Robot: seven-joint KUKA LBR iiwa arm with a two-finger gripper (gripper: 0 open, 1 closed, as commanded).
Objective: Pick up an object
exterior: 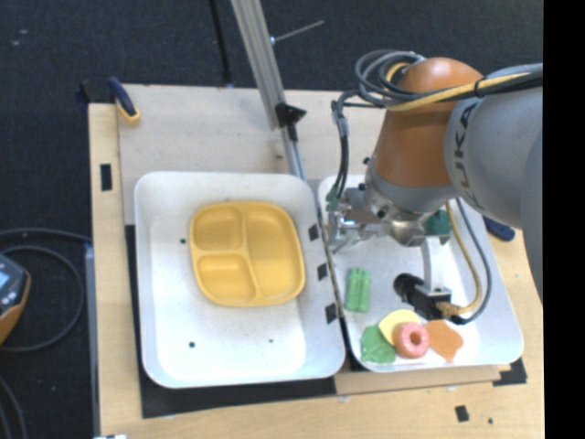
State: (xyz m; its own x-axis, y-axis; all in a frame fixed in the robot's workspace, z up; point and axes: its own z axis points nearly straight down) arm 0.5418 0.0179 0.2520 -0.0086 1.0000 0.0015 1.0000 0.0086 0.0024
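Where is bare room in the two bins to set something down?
Left bin: bare floor below and left of the yellow divided plate. Right bin: crowded; the gripper hangs above the green block, toys fill the near edge.

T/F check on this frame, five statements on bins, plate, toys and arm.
1. The yellow divided plate lies in the left bin. True.
2. The green block sits on the plate. False: it lies in the right bin.
3. A pink ring lies near the right bin's front edge. True.
4. The arm hangs over the left bin. False: it is over the right bin.
5. The plate has three compartments. True.
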